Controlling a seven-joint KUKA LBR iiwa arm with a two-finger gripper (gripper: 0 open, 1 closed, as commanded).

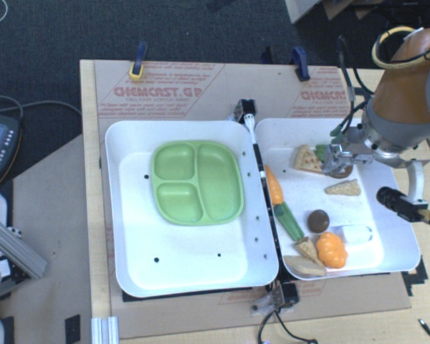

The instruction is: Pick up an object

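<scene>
Two white bins are sitting side by side in the camera view: the left bin [129,249] is carrying a green divided plate [198,182], while the right bin [394,260] is holding the pickable clutter. The gripper [337,165] is hanging low over the far part of the right bin, just beside a cracker-like wedge [308,159] and a dark green piece [321,151]; how far it is spread, and whether it is gripping anything, cannot be told. A tan slice [342,188] is lying just nearer. A carrot [274,185] and green stalk [289,221] are hugging the dividing wall, limiting approach there. A brown ball [317,221], an orange pumpkin [331,249] and a pale wedge [305,265] are crowding the near side; open floor is remaining at the bin's right.
</scene>
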